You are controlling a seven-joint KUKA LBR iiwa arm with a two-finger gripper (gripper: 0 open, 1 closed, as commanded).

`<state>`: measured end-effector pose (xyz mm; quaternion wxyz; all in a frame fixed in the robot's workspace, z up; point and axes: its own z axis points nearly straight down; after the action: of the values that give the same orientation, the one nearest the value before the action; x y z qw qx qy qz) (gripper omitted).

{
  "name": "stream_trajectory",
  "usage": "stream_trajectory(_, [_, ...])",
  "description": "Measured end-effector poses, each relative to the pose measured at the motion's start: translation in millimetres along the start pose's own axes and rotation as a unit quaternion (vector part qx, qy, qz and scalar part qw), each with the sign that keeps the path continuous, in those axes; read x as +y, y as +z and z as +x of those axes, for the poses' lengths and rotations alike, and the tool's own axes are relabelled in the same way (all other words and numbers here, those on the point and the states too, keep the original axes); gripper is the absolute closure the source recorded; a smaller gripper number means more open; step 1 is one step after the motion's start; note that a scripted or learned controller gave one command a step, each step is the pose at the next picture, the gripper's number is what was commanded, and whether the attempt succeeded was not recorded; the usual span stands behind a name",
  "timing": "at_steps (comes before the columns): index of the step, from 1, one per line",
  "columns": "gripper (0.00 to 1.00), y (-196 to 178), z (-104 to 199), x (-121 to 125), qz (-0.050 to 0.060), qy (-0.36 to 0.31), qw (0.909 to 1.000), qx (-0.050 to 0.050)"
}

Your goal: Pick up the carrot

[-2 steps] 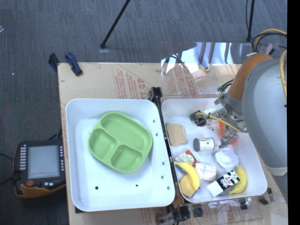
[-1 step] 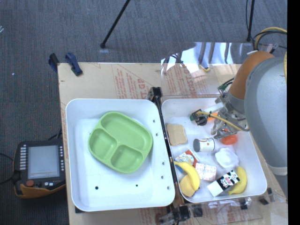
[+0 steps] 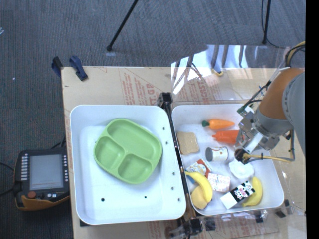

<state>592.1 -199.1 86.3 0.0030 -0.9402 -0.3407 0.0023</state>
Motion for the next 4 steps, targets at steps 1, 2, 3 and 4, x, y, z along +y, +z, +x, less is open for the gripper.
stream_trajectory(1, [0.00,0,-1,0,0.001,0.001,1.0000,-0.001])
stream_trajectory(2, [0.00,2,46,-22,0.012,0.105,0.9942,-0.021])
stream_trajectory(3, [0.00,3,56,-29,0.009,0.233,0.9722,-0.018])
stream_trajectory(4, [1.00,-7,61,-28,0.005,0.231,0.9730,-0.010])
